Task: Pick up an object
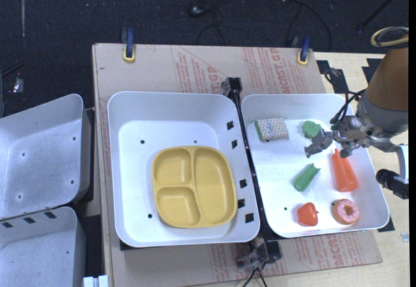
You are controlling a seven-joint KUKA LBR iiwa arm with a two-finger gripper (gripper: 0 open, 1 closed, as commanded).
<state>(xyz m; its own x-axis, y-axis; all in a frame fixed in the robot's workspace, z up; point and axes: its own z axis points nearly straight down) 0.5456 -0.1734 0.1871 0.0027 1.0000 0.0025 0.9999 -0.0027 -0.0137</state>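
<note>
**Gripper Position Over the Right Bin**

Jaw spacing we cannot tell from the camera view: the gripper [323, 143] appears as a dark cluster of metal parts, with no object visibly between its tips. We see it hanging over the right bin [273, 224], reaching in from the right, between the green bumpy toy [312, 128] on the far side and the green cylinder [305, 177] nearer us. An orange carrot-like piece [344, 174] lies just right of it, partly under the wrist. We judge any of these three a plausible target, being closest. Further items sit in the same bin: a patterned block [272, 128] at the far left, a red pepper-like toy [307, 213] and a frosted doughnut [345, 212] along the near wall. A yellow divided plate [194, 186] occupies the left bin [123, 169].
</note>
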